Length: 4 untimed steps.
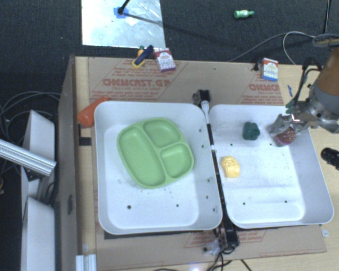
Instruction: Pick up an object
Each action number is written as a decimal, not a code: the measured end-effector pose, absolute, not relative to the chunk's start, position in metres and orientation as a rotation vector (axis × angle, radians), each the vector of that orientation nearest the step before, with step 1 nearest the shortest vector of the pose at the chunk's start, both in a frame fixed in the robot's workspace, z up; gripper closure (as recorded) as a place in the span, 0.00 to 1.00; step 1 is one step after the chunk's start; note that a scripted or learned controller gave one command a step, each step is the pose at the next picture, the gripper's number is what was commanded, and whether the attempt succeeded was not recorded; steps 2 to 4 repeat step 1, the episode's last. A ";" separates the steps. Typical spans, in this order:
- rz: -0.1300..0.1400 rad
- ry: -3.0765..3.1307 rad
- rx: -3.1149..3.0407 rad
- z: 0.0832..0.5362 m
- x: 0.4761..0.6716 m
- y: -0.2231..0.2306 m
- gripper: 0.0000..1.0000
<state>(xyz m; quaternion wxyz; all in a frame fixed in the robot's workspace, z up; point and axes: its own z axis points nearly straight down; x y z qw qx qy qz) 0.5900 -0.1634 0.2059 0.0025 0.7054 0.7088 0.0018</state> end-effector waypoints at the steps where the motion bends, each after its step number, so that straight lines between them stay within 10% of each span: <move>1: 0.002 2.226 2.217 0.184 0.564 -0.076 1.00; 4: 0.002 2.226 2.217 0.184 0.564 -0.076 1.00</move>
